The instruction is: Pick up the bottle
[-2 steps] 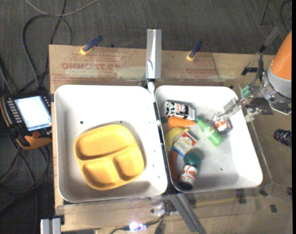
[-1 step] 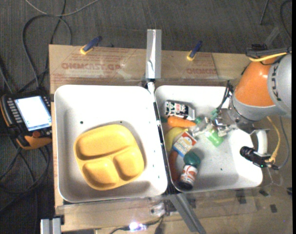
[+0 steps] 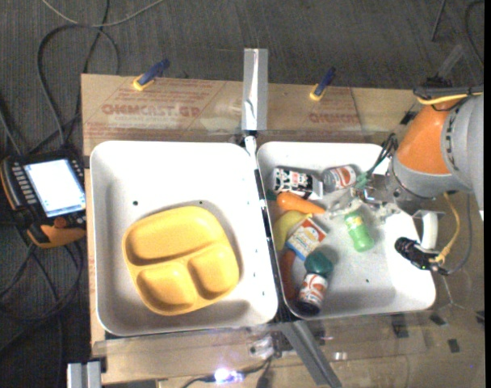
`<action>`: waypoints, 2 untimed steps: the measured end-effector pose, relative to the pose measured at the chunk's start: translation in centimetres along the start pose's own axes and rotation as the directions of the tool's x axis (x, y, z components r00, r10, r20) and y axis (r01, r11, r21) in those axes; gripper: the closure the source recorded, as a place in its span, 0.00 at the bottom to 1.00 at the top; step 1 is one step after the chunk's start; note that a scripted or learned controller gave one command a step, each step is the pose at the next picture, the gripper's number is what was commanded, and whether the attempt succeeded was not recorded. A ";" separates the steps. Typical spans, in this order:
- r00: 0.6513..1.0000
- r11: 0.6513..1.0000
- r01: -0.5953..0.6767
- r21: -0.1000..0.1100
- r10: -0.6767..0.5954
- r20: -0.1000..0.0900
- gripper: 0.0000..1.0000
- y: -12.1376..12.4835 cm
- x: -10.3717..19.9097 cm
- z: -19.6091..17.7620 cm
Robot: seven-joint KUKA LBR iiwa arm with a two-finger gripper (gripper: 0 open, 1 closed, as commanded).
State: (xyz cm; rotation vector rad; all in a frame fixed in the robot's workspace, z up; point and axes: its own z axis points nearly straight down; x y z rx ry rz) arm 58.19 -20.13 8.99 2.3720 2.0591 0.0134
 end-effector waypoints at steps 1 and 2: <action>1.000 1.000 0.000 -0.007 0.000 0.004 1.00 0.2 -0.1 -1.1; 1.000 1.000 -0.015 0.006 0.015 0.010 1.00 4.6 4.0 -12.3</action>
